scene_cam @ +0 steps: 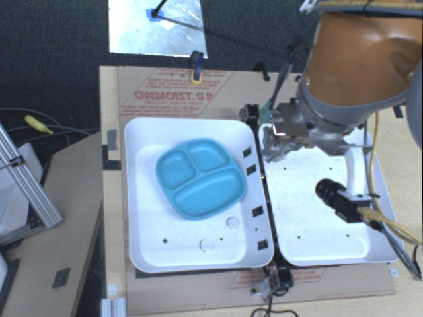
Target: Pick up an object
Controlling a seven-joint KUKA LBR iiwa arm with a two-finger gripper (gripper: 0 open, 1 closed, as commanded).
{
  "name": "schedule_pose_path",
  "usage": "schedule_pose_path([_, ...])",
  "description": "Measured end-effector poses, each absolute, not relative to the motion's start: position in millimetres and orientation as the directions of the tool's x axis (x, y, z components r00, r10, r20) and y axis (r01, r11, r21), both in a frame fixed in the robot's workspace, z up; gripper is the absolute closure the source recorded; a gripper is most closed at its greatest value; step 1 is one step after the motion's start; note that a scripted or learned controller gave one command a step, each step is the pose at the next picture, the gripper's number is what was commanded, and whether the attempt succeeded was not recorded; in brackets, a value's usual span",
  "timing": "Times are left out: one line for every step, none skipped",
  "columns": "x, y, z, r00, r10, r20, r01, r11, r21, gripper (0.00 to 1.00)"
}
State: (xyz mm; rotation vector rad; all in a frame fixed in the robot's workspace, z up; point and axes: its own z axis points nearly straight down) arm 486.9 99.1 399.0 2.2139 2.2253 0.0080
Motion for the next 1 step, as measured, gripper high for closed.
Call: schedule_pose_path([524.9,158.9,388.2,-0.008,1.000,0.002,1.000,0.008,0.003,1.00])
